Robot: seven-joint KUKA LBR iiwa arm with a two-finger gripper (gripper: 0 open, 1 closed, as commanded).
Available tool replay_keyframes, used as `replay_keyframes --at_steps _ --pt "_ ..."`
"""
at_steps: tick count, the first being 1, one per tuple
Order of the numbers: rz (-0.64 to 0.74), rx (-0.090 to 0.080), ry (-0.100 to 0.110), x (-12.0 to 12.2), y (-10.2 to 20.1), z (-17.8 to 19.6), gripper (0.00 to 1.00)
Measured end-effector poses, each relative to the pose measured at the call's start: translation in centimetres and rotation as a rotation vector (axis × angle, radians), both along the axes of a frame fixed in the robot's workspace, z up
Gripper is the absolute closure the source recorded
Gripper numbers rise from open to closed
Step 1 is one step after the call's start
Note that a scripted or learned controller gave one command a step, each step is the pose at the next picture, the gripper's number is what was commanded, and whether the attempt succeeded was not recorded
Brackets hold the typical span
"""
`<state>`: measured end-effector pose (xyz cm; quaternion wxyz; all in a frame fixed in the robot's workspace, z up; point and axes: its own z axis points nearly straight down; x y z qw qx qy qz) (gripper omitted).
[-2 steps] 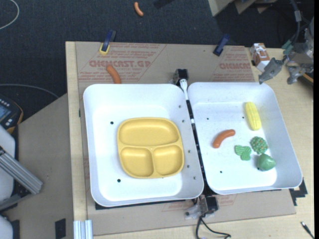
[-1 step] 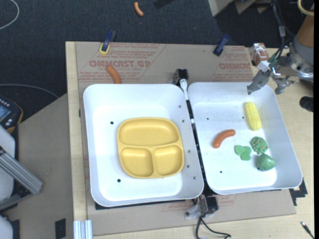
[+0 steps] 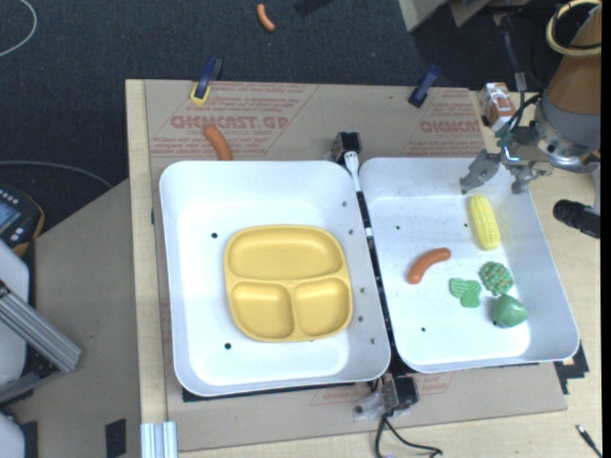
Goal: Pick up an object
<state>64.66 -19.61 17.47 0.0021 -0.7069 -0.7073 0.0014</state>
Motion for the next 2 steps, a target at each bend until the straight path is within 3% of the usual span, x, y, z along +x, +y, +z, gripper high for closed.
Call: replay_keyframes --at_steps 2 --pt "0.001 0.001 0.000 -0.9 0.9 -9.2 0.00"
